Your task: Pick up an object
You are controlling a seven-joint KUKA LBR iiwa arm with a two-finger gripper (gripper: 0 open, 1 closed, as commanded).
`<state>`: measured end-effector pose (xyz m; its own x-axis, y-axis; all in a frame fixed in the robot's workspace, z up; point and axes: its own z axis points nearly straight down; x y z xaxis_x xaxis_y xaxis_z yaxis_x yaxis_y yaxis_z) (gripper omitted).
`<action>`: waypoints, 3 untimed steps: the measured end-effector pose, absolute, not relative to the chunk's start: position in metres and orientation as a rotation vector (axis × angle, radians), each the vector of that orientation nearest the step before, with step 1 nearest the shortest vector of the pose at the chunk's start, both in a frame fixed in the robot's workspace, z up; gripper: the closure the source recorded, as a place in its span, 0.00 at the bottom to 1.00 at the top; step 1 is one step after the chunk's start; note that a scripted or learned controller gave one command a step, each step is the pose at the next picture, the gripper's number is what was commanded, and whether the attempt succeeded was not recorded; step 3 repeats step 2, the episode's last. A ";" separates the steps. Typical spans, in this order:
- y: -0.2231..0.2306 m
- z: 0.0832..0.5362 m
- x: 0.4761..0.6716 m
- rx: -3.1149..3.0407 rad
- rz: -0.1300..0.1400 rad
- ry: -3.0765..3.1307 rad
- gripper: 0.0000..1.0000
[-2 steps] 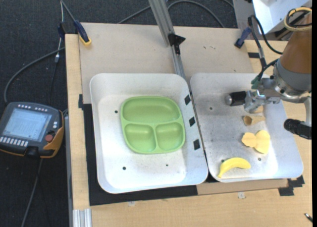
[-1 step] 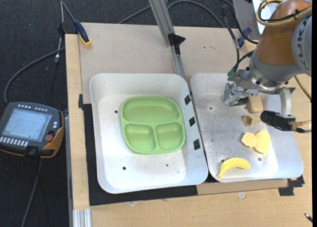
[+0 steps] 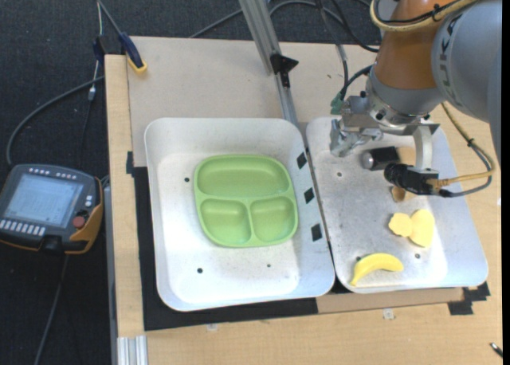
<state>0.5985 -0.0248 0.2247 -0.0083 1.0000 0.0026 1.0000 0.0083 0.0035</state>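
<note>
- Camera view, looking down on the worktop [image 3: 207, 68]: the right bin [image 3: 351, 220] is my landmark, and the arm [image 3: 430, 29] hangs over its far end.
- The left bin [image 3: 171, 220] lies just beside it and holds a green divided plate [image 3: 243, 198].
- The gripper [image 3: 348, 139] sits low over the right bin's far-left corner; I cannot tell how its fingers stand, and nothing shows between them.
- A yellow lump [image 3: 413, 226] lies near the right bin's right wall, well apart from the gripper.
- A banana [image 3: 377, 265] lies at the right bin's near edge.
- To do this well, I judge the arm should lift, centre over one yellow item, then descend straight.
</note>
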 end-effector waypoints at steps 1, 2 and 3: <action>0.025 0.232 0.619 2.213 0.006 2.229 1.00; 0.074 0.239 0.628 2.215 0.005 2.228 1.00; 0.074 0.239 0.628 2.215 0.005 2.228 1.00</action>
